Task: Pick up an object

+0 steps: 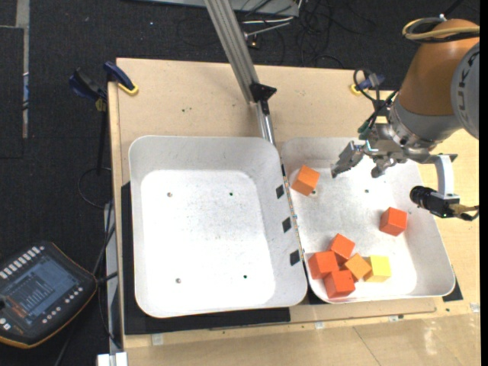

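My gripper (358,164) hangs over the far part of the right bin (427,227), its two fingers spread apart with nothing between them. An orange cube (306,180) lies to its left near the bin's left wall. A red-orange cube (393,221) sits alone toward the right side. At the near end several blocks cluster together: red-orange cubes (332,265), an orange block (357,265) and a yellow cube (379,267).
The left bin (152,174) lies beside the right one. A metal pole (236,44) slants down from the top to the bins' shared far corner. A teach pendant (38,288) rests at the lower left, off the bench.
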Robot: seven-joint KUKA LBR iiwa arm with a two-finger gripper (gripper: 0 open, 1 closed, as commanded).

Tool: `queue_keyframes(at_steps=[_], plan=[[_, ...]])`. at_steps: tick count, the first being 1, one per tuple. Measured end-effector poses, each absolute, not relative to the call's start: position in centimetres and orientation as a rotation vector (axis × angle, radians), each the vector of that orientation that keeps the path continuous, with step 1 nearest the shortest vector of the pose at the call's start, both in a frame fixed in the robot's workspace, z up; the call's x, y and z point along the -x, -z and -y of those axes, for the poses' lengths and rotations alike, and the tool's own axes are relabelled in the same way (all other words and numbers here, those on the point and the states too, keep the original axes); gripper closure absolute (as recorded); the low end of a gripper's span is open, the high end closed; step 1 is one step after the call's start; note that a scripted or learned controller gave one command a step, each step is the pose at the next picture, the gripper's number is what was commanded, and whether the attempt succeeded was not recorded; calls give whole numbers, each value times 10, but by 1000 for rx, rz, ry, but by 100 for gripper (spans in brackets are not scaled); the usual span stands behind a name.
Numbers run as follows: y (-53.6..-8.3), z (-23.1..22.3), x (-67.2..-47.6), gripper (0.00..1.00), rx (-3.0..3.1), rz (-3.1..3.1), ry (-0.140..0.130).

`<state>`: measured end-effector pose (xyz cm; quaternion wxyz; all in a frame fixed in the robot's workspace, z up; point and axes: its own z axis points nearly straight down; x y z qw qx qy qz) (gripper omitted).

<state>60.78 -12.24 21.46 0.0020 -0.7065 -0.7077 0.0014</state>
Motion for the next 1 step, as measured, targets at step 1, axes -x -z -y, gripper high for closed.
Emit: queue_keyframes(at_steps=[1], plan=[[-217,123,-608,0,2220,2222,-1]])
